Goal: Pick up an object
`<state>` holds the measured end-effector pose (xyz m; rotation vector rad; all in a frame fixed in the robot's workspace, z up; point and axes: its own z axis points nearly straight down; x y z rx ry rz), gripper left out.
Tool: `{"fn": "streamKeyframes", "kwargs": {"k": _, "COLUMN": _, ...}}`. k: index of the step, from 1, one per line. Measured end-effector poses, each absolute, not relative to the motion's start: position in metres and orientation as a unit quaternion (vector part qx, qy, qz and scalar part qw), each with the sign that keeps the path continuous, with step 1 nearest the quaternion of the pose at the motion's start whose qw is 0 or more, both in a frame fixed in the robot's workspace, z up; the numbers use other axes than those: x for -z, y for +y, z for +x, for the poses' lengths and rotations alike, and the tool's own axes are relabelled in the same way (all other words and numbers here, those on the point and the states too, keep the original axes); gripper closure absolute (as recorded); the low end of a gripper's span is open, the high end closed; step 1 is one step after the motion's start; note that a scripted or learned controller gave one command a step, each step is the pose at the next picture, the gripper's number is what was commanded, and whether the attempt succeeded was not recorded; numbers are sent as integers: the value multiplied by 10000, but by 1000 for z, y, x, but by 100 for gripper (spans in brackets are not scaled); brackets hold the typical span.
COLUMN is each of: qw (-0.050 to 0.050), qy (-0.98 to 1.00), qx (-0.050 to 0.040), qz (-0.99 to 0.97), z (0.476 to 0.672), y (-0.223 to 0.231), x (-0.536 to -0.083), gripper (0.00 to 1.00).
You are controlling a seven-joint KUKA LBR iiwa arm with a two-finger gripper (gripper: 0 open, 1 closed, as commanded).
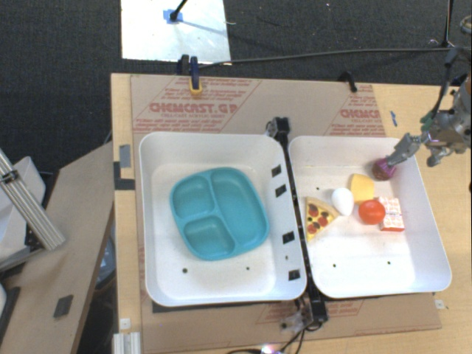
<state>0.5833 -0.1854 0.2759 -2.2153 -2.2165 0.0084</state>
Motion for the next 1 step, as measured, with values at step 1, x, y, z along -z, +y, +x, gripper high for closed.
{"fn": "streamKeyframes", "kwargs": {"k": 1, "qw": -8, "qy": -7084, "qx": 3, "qz": -7058, "z": 585, "y": -185, "x": -282, "gripper": 0}}
